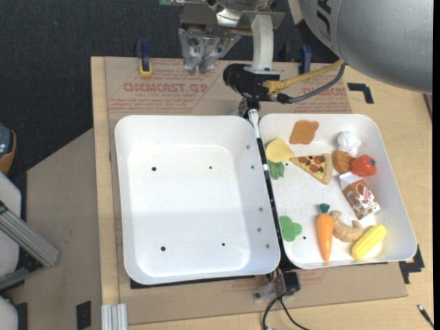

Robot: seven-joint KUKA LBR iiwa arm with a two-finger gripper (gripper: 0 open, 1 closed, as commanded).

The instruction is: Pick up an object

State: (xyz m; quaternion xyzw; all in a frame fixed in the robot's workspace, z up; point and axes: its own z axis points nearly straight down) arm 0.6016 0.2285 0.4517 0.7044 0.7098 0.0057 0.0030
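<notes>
Nothing picked yet: the metal two-finger gripper (200,66) hangs past the bins' far edge, fingers close together on nothing. All candidates sit in the shallow glossy white plastic right bin (395,198): tapered orange toy carrot (324,234), flat pizza wedge (311,166), round red tomato (364,165), smooth moulded plastic by the look.

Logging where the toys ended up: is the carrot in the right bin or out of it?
In. The carrot lies flat on the right bin floor, near its front edge, beside the corn.
</notes>
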